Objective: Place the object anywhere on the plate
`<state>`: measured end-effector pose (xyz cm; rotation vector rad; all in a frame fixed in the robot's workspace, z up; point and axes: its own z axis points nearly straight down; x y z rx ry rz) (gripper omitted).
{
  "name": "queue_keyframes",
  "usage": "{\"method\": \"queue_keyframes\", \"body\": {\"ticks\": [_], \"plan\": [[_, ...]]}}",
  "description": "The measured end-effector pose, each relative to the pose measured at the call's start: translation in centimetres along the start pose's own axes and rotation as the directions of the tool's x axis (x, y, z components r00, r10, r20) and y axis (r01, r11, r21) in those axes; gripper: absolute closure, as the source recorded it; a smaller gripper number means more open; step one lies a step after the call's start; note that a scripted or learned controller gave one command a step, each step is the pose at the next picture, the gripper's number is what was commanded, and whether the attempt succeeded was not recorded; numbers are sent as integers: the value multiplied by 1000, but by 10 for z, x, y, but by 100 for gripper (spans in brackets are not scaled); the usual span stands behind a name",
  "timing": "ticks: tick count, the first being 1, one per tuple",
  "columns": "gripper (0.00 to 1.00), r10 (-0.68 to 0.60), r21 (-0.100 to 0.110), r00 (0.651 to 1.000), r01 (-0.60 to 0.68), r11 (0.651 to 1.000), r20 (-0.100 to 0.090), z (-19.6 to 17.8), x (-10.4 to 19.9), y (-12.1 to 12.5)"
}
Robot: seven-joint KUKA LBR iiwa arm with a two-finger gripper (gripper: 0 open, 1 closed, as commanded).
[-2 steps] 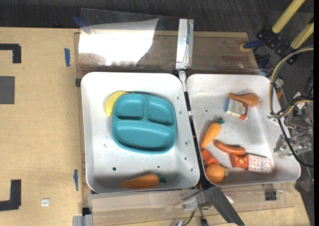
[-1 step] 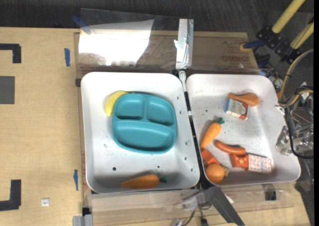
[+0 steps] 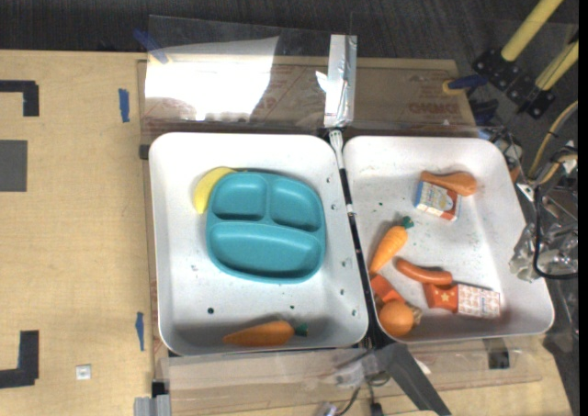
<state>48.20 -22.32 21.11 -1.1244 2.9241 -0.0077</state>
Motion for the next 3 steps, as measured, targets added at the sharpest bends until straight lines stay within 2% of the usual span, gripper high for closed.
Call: {"method": "queue_keyframes", "body": {"ticks": [1,2,3], "plan": [[100,-2,8,1000,2,1000,6,-12,-3,-1],[100,-85,-1,996,85,996,-1,-13,-4,-3],[100,125,-5,992,-125,992,-4,-1,-2,-1]]}}
